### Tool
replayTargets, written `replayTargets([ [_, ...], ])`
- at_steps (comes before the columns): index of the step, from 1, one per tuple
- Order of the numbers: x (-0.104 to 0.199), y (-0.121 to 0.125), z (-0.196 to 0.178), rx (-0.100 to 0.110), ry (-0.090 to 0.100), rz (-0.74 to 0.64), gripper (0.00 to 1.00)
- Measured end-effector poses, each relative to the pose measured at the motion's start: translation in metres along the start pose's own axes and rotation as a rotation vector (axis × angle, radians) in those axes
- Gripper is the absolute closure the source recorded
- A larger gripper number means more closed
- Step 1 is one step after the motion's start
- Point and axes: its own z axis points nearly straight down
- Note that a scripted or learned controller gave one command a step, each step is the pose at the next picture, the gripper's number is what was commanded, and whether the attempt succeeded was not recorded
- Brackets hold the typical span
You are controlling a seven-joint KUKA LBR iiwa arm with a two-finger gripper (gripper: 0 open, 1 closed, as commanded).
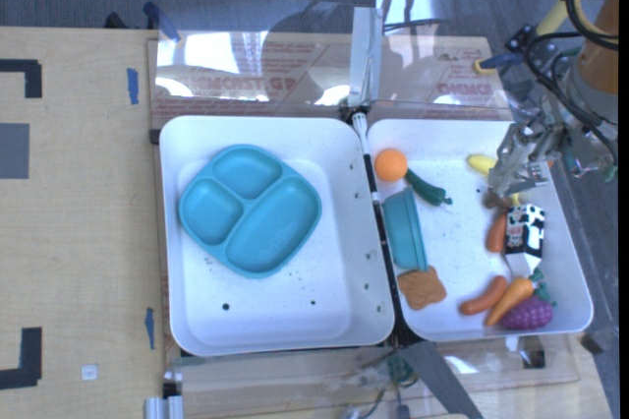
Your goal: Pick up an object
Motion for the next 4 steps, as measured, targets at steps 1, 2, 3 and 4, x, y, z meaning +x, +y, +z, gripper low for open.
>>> replayTargets([
  [1,0.002,0.000,0.005,-0.004,0.010,0.001,0.00],
  [2,-0.049,-0.036,0.133,-0.010,0.024,-0.014,0.00],
  [3,-0.094,-0.056,0.186,-0.002,0.007,0.018,0.00],
  [4,-0.071,-0.048,0.188,-0.004,0.010,-0.010,0.00],
])
